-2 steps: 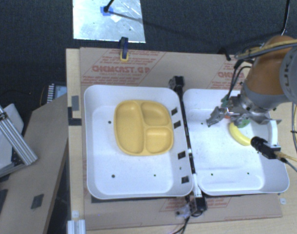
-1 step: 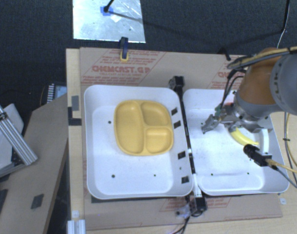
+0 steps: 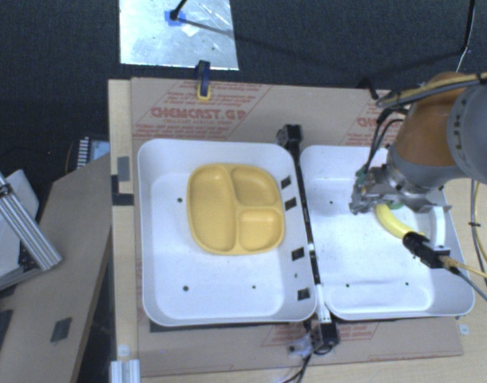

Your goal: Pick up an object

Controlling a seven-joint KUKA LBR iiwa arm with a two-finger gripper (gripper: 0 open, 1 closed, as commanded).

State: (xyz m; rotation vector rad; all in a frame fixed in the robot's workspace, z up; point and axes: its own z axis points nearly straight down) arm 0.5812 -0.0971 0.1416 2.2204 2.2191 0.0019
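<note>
A yellow banana (image 3: 391,220) lies in the right bin (image 3: 371,294), near its right side, with its upper end tucked under the wrist. My gripper (image 3: 366,195) is low over the same bin, just left of and above the banana's upper end. The view does not show whether it touches the banana. A yellow divided plate (image 3: 234,208) rests in the middle of the left bin (image 3: 172,286).
The grey arm with its orange band (image 3: 435,130) comes in from the right over the right bin's far corner. A black divider with clips (image 3: 303,222) runs between the two bins. Brown cardboard (image 3: 203,110) lies under both bins.
</note>
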